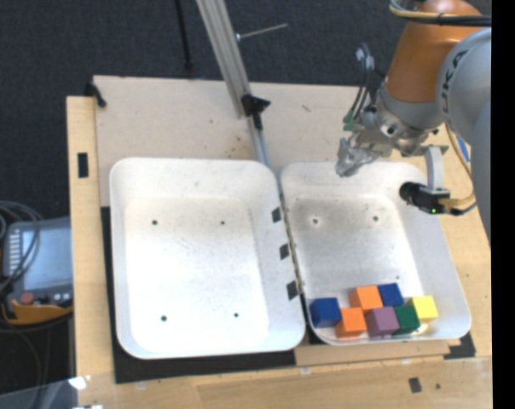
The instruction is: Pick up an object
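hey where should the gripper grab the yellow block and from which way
Take the yellow block from above, on its near and far faces. Its left face sits against the green block, the bin wall crowds its right, and only its top is open.

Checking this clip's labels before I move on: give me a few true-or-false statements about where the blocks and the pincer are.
1. All the blocks lie in the right bin. True.
2. The blocks are spread across the left bin. False: they cluster at the right bin's near edge.
3. The pincer is above the right bin's far edge. True.
4. The pincer is touching the yellow block. False: it is far from the blocks.
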`<action>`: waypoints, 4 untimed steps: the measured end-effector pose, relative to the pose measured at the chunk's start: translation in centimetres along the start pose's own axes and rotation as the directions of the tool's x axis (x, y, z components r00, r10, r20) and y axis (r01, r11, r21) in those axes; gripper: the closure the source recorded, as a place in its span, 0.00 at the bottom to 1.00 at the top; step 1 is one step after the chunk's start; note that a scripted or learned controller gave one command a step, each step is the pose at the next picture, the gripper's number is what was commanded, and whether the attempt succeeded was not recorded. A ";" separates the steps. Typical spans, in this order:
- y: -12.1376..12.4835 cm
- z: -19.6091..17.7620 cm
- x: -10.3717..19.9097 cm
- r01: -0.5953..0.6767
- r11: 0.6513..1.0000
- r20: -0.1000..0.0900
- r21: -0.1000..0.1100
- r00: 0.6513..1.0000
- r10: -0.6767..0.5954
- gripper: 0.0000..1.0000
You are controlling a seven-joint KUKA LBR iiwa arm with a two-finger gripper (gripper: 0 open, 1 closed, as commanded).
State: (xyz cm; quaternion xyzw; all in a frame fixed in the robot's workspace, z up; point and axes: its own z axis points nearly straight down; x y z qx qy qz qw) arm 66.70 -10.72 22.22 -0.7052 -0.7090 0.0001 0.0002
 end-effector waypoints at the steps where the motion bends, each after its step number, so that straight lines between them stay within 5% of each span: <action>1: -1.3 0.7 4.9 0.000 1.000 0.000 0.000 1.000 0.000 1.00; 4: -6.8 0.0 20.0 0.003 1.000 -0.002 0.002 1.000 -0.003 1.00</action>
